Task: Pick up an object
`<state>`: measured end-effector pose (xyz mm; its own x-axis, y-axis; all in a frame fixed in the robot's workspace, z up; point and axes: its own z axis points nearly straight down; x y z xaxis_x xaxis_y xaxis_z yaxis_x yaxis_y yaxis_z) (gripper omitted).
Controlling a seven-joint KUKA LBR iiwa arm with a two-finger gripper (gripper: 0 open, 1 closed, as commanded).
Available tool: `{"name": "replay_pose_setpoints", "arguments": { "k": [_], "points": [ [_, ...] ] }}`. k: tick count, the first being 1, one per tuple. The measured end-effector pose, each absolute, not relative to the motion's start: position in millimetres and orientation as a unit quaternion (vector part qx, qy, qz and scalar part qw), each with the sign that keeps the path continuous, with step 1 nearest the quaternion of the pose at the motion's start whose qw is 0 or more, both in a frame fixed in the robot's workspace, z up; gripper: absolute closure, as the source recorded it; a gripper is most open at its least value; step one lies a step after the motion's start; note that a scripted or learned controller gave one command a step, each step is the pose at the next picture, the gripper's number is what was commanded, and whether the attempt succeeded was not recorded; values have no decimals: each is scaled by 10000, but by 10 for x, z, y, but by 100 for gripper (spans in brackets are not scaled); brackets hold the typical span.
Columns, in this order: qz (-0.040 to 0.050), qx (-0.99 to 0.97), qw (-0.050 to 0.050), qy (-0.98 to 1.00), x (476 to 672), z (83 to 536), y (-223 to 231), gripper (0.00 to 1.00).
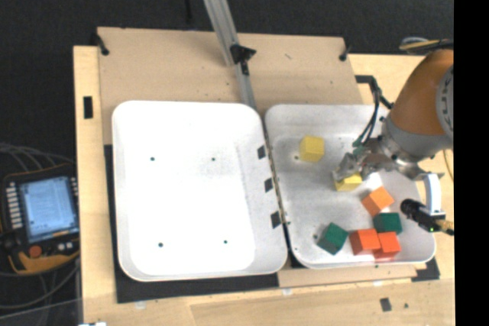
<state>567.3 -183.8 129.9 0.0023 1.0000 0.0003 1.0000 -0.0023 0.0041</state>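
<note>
Pincer (349,170) sits low in right bin (306,126), centre-right of frame, touching small yellow block (349,181); can't tell if it's open or closed.

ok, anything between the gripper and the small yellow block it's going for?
Nothing visible. The gripper is right at the small yellow block in the right bin. The larger yellow cube sits apart toward the left bin, and the orange block lies nearer the camera.

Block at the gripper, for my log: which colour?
Yellow block, at the gripper, in the camera view.
</note>
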Motion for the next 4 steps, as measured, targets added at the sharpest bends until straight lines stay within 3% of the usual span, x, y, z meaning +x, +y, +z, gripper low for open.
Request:
{"name": "replay_pose_setpoints", "arguments": {
  "k": [1,2,3,4],
  "points": [
    [14,7062,24,7080,5657,1740,-1821,100],
    [-2,7062,8,7080,5758,2225,-1846,100],
    [-13,7060,8,7082,5758,2213,-1864,100],
    [1,7061,0,7081,5659,2211,-1293,100]
  ]
}}
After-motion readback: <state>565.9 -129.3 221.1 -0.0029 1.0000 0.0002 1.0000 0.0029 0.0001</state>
